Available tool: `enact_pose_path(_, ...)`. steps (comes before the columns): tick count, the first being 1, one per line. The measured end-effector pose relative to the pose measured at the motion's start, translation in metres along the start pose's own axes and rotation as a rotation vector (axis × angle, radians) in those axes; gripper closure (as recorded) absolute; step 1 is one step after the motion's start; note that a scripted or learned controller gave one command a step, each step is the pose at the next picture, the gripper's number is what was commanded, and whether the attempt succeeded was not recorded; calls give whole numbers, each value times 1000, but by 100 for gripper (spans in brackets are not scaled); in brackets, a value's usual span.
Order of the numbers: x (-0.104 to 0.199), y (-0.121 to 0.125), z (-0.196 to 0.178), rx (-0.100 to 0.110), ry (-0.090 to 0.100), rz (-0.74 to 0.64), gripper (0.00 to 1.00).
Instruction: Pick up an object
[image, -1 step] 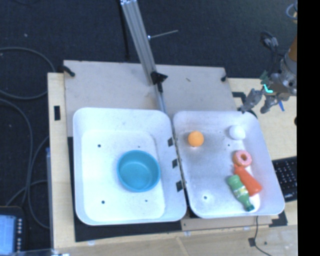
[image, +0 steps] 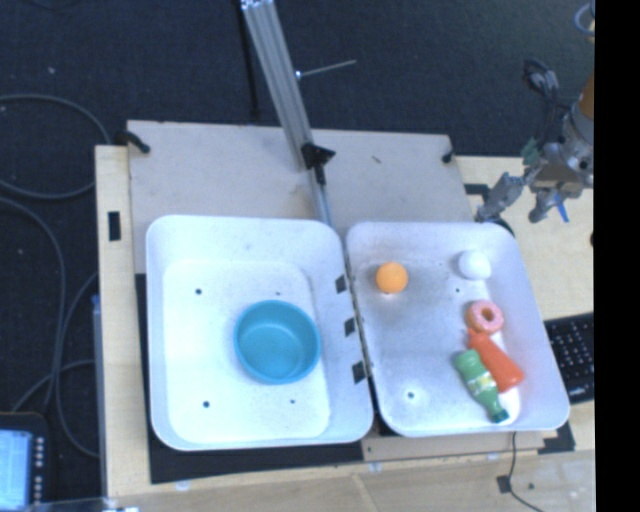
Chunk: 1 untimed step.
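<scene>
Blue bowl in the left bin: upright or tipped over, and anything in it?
Upright and empty: the blue bowl shows its round open rim and bare blue inside.

I saw a pale wooden counter (image: 118, 330) standing on dark carpet (image: 100, 60), black cables (image: 40, 230) trailing at left, a keyboard (image: 570, 355) at right.

Even bright light, slight blur

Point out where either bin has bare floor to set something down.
Left bin: bare all round the blue bowl. Right bin: bare middle and near-left, below the orange ball. Crowded along its right side: white ball, pink ring, orange toy, green toy.
</scene>
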<state>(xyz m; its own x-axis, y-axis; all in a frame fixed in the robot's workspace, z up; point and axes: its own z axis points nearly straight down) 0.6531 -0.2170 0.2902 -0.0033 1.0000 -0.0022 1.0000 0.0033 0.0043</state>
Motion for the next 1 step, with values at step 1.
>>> enact_pose_path(1,7,4,57,6,-1,-3,0)
